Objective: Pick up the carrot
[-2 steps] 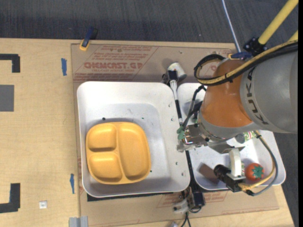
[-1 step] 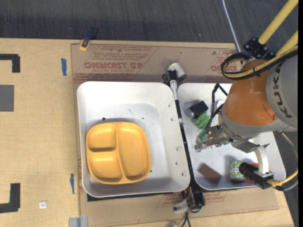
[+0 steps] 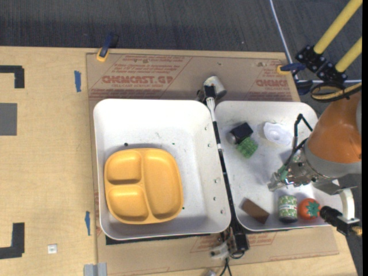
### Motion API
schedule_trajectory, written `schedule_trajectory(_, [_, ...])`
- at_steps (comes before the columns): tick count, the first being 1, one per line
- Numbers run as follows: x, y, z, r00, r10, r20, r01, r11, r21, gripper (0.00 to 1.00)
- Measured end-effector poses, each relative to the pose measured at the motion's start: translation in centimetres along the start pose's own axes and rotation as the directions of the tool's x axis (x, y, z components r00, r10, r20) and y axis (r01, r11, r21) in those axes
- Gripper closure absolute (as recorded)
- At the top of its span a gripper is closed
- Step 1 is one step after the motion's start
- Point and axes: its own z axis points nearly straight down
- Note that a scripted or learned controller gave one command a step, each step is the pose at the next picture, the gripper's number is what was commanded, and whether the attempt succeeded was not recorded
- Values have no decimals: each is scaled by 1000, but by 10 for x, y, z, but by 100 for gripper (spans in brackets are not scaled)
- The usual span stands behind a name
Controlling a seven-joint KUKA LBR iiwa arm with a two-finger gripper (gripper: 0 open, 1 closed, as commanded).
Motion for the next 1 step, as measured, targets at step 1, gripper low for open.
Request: schedule_trajectory(1, [34,6,-60,962,273,0,-273,962,-3,100])
